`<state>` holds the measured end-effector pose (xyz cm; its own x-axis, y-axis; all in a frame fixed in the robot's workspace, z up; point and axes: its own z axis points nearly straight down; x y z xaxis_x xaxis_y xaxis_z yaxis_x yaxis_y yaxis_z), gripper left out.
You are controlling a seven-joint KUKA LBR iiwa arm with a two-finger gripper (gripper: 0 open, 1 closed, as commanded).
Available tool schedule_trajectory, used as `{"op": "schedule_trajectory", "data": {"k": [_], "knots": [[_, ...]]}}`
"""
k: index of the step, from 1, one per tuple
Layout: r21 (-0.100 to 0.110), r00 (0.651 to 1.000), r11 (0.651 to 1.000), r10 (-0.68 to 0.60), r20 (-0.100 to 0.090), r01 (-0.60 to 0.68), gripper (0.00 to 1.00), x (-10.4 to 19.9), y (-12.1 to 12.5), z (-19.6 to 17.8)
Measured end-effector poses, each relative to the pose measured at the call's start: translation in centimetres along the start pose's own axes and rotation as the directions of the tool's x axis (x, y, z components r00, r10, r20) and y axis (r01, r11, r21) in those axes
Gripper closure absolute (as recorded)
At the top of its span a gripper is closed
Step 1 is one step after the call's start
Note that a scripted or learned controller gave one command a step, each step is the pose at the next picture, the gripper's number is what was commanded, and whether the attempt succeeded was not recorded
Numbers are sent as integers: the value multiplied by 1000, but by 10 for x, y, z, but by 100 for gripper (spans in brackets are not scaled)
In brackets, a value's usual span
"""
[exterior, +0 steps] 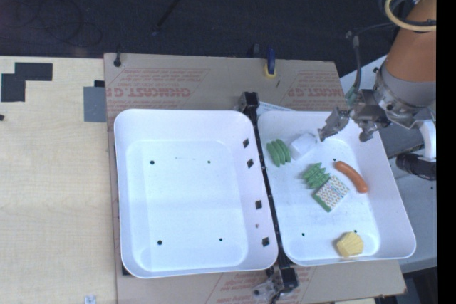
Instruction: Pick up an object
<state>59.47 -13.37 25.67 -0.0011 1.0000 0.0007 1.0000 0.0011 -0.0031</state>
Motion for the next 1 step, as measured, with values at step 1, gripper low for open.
{"op": "schedule_trajectory", "data": {"k": [1], "knots": [[14, 1000, 1000, 3, -4, -3, 0, 9, -97, 74]]}}
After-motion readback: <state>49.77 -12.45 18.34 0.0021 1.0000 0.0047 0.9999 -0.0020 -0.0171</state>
